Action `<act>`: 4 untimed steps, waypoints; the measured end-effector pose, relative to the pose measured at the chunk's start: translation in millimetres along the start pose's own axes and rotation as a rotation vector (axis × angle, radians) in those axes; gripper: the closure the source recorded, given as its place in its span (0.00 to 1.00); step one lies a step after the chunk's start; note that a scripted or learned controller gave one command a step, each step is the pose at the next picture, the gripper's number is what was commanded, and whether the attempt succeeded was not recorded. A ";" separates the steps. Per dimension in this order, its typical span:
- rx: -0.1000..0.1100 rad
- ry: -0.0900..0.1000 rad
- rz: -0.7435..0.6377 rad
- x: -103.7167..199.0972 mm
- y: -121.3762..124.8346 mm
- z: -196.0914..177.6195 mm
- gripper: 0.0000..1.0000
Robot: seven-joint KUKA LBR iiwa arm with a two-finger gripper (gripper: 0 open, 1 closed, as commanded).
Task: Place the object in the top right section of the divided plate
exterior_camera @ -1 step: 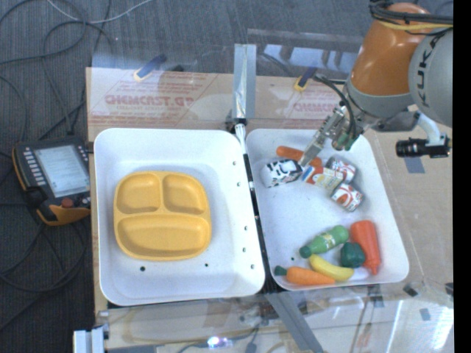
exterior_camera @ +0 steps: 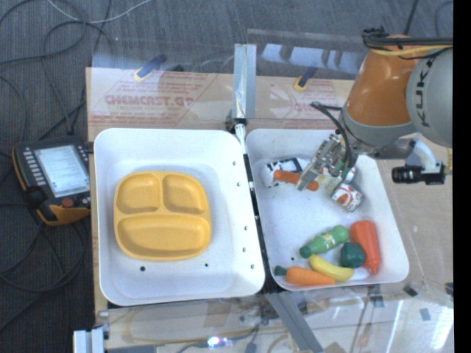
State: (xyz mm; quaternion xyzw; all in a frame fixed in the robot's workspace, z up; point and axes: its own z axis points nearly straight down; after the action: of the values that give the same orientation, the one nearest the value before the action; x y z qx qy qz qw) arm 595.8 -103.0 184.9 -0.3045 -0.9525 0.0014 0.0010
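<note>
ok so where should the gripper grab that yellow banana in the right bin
Probably across the middle of the banana, coming straight down. It lies flat along the bin's near wall, and its narrow curved body fits between fingers best across the width. The green pepper and carrot crowd its ends.

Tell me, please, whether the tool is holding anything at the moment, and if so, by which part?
It cannot be told: the tool hangs low over the right bin, beside a small can, but no object is visibly between its fingers.
</note>
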 end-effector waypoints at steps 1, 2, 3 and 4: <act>-0.002 -0.001 -0.133 39.9 30.4 -33.5 1.00; -0.001 0.000 -0.266 26.9 38.0 -10.8 1.00; -0.003 0.002 -0.196 75.2 107.0 -7.6 1.00; -0.003 0.002 -0.195 75.1 107.0 -7.8 0.00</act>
State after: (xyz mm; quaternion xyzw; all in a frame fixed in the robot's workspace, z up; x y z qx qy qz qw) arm 596.6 27.7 192.4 -0.2101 -0.9777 -0.0005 0.0014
